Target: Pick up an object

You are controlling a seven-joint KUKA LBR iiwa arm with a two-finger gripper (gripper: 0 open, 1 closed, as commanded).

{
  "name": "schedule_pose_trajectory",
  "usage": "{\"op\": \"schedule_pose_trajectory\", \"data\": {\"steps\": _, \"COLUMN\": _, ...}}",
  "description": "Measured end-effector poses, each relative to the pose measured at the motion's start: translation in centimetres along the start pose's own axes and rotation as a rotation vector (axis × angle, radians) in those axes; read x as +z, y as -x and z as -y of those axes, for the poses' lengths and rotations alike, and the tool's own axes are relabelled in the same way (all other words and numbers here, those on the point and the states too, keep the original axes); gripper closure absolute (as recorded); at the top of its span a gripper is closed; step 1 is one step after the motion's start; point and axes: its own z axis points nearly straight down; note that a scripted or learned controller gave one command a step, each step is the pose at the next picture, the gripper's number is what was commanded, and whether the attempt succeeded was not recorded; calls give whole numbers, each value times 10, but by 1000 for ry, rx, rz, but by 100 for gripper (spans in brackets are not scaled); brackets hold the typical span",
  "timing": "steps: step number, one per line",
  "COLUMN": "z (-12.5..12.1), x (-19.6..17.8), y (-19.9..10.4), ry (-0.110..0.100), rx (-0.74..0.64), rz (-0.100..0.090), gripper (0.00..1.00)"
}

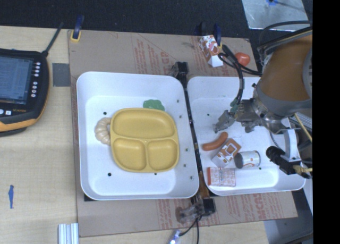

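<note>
Two white bins are seen on a desk (42, 184). In the right bin (210, 99), the end effector (224, 122) is held open just above a sausage (214, 141), gripping nothing. A yellow tray (144, 139) is placed in the left bin (95, 174).

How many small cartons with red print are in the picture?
3: one carton on the cardboard above the right bin, one beside the sausage, one flat by its front wall.

The right bin's (207, 91) upper floor lies bare; sausage (214, 141), carton (226, 152), can (247, 159) crowd below.
</note>
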Motion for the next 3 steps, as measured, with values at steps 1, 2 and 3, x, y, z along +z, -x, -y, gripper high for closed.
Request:
{"op": "schedule_pose_trajectory", "data": {"steps": 1, "z": -7, "x": 87, "y": 22, "ry": 2, "rx": 2, "rz": 0, "gripper": 0}}
{"op": "schedule_pose_trajectory", "data": {"steps": 2, "z": -19, "x": 100, "y": 14, "ry": 3, "rx": 1, "rz": 1, "gripper": 0}}
{"op": "schedule_pose_trajectory", "data": {"steps": 3, "z": -52, "x": 99, "y": 21, "ry": 2, "rx": 3, "rz": -1, "gripper": 0}}
